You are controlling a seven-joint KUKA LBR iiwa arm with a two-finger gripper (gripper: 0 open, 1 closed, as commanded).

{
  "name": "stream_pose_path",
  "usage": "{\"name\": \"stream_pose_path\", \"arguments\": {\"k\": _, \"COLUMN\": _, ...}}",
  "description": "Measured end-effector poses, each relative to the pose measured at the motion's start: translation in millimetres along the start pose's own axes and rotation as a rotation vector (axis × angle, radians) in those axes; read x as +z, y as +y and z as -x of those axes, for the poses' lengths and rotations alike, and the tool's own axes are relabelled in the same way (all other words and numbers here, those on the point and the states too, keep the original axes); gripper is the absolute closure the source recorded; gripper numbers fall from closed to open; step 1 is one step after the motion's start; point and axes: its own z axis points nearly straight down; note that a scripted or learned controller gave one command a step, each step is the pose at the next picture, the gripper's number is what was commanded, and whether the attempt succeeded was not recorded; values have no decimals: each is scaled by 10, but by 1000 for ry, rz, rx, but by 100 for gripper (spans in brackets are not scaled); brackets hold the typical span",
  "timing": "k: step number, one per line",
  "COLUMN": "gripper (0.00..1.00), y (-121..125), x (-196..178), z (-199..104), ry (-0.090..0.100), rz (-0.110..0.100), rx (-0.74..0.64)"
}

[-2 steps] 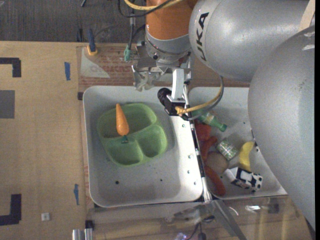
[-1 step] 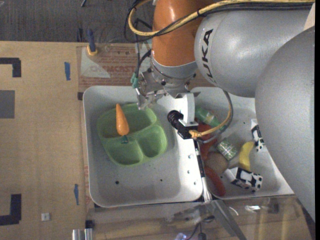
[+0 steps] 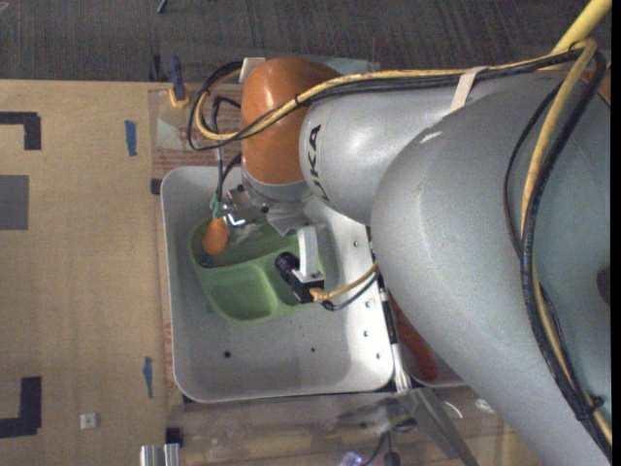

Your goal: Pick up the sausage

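Across the grey arm [image 3: 427, 163], black letters run sideways on its shell, seemingly the end of the maker's name, "KA"; no other writing can be read; one arm reaches in from the right, smooth and rounded, with one glossy orange band [image 3: 277, 124] above the wrist; yellow and black cables [image 3: 543, 163] loop along it; two shallow white bins sit side by side, the nearer bin [image 3: 281, 367] plainly seen with its rounded corners and smooth plastic floor, the second bin [image 3: 441, 382] almost wholly hidden under the arm, just a strip of rim showing; one green tray [image 3: 243, 284] with two compartments lies in the upper left of the near bin, soft in outline and matte; the gripper [image 3: 228, 219] hangs over the tray's upper left compartment; whether its fingers are apart or together I cannot tell, since the wrist hides them; one small orange rounded piece, likely the sausage [image 3: 214, 238], lies just beside the gripper at the tray's left edge; the bench [image 3: 78, 260] is pale board, marked with black corner shapes and bits of blue tape.
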Motion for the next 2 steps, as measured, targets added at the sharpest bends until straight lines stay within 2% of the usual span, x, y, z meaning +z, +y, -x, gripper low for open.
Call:
{"name": "stream_pose_path", "arguments": {"k": 1, "gripper": 0, "y": -3, "x": 5, "z": 5, "ry": -1, "rz": -1, "rx": 0}}
{"name": "stream_pose_path", "arguments": {"k": 2, "gripper": 100, "y": 8, "x": -77, "z": 7, "ry": 1, "rz": -2, "rx": 2}}
